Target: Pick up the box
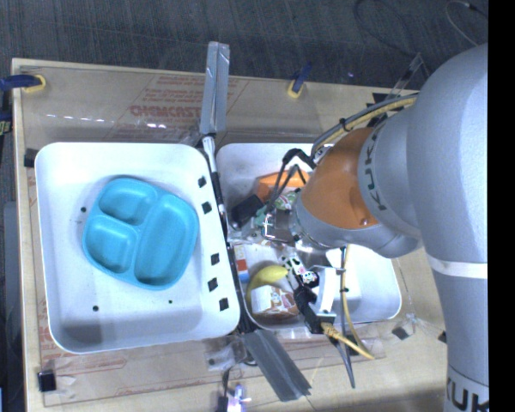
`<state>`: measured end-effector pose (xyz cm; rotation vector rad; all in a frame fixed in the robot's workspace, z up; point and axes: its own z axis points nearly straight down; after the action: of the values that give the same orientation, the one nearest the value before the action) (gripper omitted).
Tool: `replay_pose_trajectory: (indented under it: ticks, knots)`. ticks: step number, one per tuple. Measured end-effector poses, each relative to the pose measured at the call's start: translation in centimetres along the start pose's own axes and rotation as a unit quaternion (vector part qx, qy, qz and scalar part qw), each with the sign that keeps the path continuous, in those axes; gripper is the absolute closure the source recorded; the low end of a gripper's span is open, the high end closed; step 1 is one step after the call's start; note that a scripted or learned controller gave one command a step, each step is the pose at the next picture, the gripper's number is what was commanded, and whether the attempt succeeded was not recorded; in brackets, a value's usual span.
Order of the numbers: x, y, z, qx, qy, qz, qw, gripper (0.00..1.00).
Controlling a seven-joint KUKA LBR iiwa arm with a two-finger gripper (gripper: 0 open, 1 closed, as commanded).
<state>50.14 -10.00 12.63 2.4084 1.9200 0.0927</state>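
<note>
1. Starting at the left of the frame: the left bin (56,316) holds a blue divided plate (140,232), three compartments, sitting roughly mid-bin. Not part of the job as far as we can judge.
2. On the bench (103,93) above the bins, reddish reversed lettering shows through the clear sheet. We can't make the words out.
3. Centre-right, the right bin (382,294) is cluttered. A yellow banana (269,275) lies just above what we take for the box (273,300), a small printed carton near the bin's lower edge; its print is too small to read.
4. The gripper (275,221) sits low over the clutter's upper part, near an orange item (270,183). We can't tell its state; wrist and cables hide it.
5. Our guess: the approach stage, nothing lifted. Next it needs to get down to the box.
6. Far right, the arm (446,170) reads "KUKA".
</note>
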Motion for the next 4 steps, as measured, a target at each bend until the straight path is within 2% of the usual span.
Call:
replay_pose_trajectory:
  ticks: [1,2,3,4]
  knots:
    - [-1.9,1.2,0.3,0.005,0.020,-0.070,0.9973,0.00]
    - [-0.2,0.3,0.0,-0.001,-0.002,-0.038,0.9993,0.00]
    - [-0.3,0.7,-12.4,0.043,-0.011,0.159,0.9863,0.00]
    - [0.4,3.5,2.3,0.043,-0.012,0.183,0.9821,0.00]
